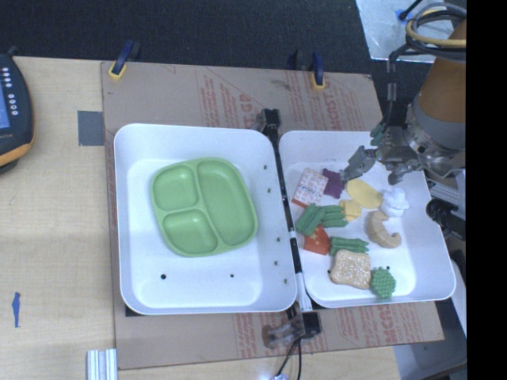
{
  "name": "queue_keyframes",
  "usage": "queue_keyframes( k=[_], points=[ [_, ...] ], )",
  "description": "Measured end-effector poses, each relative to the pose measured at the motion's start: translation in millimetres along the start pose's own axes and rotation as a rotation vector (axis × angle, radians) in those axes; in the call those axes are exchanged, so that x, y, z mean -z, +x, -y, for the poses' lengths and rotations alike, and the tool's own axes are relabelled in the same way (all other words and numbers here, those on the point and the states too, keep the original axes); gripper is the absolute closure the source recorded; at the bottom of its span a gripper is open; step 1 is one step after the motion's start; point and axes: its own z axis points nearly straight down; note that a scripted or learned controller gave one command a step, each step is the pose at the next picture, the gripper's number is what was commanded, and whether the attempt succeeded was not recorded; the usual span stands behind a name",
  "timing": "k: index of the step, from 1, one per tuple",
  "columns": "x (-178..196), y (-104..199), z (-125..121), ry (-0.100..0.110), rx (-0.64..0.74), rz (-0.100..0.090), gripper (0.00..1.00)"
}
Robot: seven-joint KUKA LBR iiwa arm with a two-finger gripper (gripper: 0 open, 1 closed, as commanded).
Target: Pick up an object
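Broadly, the wooden counter (55, 236) carries a brown cardboard sheet (198, 93), and on that sheet two shallow white bins sit side by side, touching along their inner edges. The left bin (142, 283) holds a green divided plate (204, 206) with three compartments, lying flat near the bin's middle. The right bin (432, 279) holds a loose cluster of toy food. The grey arm (444, 93) reaches in from the right, and its claw (379, 165) hangs over the upper part of the right bin with its two dark fingers spread apart, nothing between them; the left finger (358, 163) points down toward the yellow piece (363, 192). Just beside that yellow piece lie a purple block (333, 184) and a pink-and-white packet (310, 187), while a white crumpled piece (394, 202) sits under the claw's right side. Lower down come a tan curved piece (383, 231), green beans (322, 216), a red piece (317, 242) touching them, a speckled cracker (square, pale brown) (350, 269) and a small green broccoli (383, 283) against it. Blue and yellow clamps (318, 71) grip the cardboard's far edge, and a dark handheld pendant (12, 109) rests at the counter's left edge
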Motion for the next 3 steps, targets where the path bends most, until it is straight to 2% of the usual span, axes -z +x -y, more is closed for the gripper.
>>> queue_keyframes(
  k=[1,2,3],
  points=[
    [-177,-56,-65,-0.003,-0.003,0.003,0.0],
    [-170,-22,-80,-0.005,0.003,0.002,0.0],
    [-158,-24,-80,-0.006,0.002,0.003,1.0]
  ],
)
